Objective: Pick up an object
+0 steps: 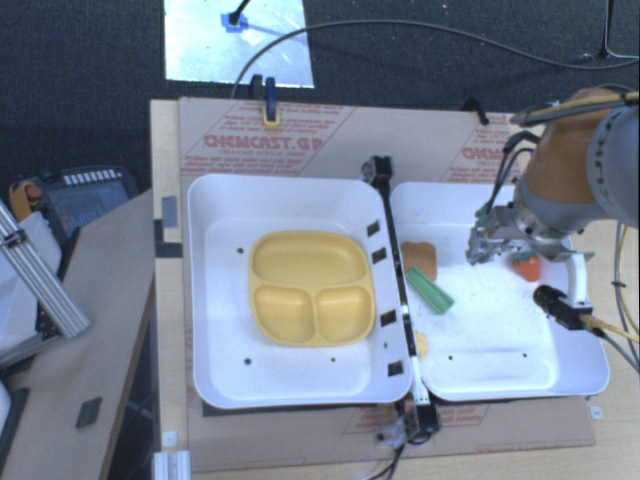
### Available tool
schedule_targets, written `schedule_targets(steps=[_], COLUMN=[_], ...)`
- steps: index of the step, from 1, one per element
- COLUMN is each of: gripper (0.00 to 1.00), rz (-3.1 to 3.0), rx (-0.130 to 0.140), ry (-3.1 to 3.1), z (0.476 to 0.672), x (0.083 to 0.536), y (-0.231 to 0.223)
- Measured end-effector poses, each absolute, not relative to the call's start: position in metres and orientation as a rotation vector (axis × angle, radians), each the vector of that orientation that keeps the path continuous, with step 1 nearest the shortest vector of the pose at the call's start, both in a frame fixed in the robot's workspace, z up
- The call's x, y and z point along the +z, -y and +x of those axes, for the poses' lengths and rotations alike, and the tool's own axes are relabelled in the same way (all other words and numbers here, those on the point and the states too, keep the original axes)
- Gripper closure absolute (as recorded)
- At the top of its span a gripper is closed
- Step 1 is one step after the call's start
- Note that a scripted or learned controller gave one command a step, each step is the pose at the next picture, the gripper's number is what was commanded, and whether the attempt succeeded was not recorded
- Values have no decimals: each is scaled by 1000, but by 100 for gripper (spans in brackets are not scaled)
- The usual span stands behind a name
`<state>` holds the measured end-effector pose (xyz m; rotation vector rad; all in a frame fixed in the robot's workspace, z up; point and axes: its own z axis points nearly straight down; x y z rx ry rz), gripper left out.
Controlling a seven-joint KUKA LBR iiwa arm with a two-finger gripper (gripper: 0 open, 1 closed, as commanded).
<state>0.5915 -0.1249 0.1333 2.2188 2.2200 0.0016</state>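
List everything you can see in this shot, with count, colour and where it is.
bins: two, white, side by side on the bench
tray: one, yellow, three compartments, in the left-hand bin
block: one, green, near the divider in the right-hand bin
bread piece: one, tan, just above the block
orange thing: one, orange-red, under the end effector; too hidden to name
sheet: one, shiny, on the dark floor above the bench
pendant: one, grey, at left
arm: one, grey with orange band, from the right
end effector: one, metal, low over the right-hand bin

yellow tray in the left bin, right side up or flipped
Right side up: the yellow tray shows its three hollow compartments facing the camera, lying flat in the left bin.
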Motion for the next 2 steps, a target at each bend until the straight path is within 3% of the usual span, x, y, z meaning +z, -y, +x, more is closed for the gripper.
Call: schedule_targets(steps=[2], gripper=[100], rz=[2212], rx=[7], ry=[-2222], z=[604], x=[248], y=[123])
